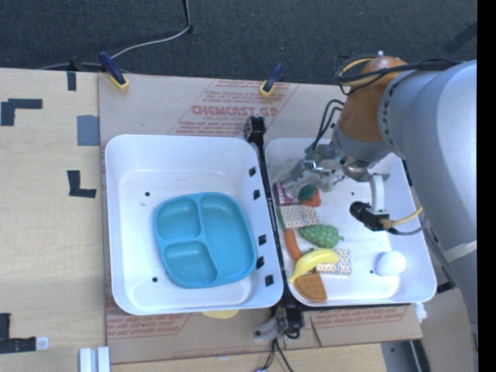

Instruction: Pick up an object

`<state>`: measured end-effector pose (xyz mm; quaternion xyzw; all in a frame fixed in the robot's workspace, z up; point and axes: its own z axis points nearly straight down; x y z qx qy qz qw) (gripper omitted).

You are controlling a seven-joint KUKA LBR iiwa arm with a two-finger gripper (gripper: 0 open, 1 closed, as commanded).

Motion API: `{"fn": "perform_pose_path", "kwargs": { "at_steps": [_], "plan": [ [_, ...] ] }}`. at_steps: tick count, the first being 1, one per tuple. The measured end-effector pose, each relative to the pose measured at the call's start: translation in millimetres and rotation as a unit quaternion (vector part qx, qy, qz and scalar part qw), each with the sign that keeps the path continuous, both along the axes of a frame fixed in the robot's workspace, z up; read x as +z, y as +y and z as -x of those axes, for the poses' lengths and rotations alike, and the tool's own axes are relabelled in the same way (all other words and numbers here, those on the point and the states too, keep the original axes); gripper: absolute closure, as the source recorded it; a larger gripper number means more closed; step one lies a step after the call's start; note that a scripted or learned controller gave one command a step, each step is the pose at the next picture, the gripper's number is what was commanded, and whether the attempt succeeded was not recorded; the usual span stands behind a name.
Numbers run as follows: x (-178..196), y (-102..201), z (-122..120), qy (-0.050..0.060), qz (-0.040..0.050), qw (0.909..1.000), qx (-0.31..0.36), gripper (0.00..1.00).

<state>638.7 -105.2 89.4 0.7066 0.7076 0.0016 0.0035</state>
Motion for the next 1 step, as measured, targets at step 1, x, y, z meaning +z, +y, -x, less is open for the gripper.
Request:
{"fn": "perform_pose_path", "kwargs": {
  "at_steps": [1],
  "plan": [
    [13.1, 0.3, -2.4, -0.004, -0.0003, 1.0000, 0.000, 1.00]
  ]
}}
